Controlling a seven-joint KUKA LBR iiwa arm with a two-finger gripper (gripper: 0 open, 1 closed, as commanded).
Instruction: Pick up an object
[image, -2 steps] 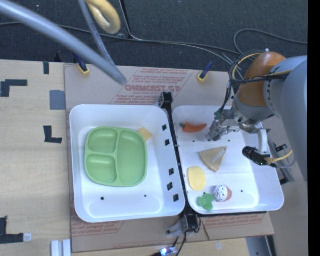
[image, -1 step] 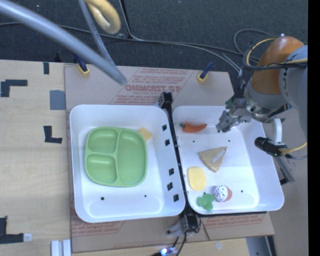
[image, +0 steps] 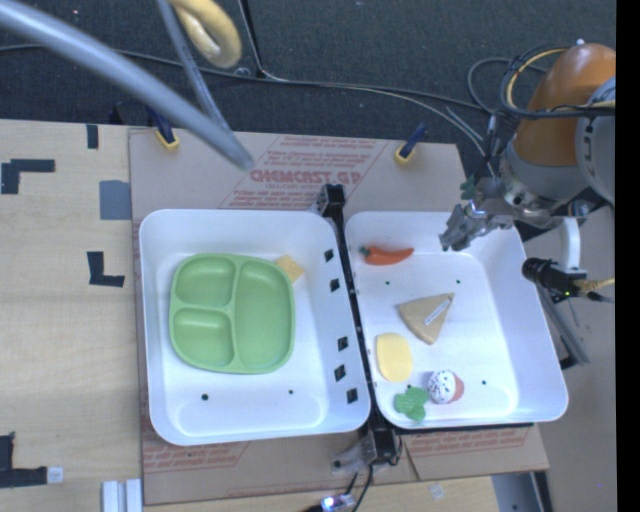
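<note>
The right bin (image: 520, 330) holds an orange carrot (image: 388, 255) at its back left, a tan cheese wedge (image: 428, 317) in the middle, a yellow oval piece (image: 394, 357) below it, a green broccoli piece (image: 411, 403) and a red-and-white ball (image: 443, 386) near the front. My gripper (image: 456, 232) hangs over the back edge of the right bin, to the right of the carrot and apart from it. Nothing shows between its fingers.
The left bin (image: 240, 405) holds a green divided plate (image: 232, 312) with a small yellow piece (image: 290, 267) at its back right corner. A black divider (image: 345, 320) runs between the bins. Grey poles (image: 130, 70) cross the back left. Cables trail behind the arm.
</note>
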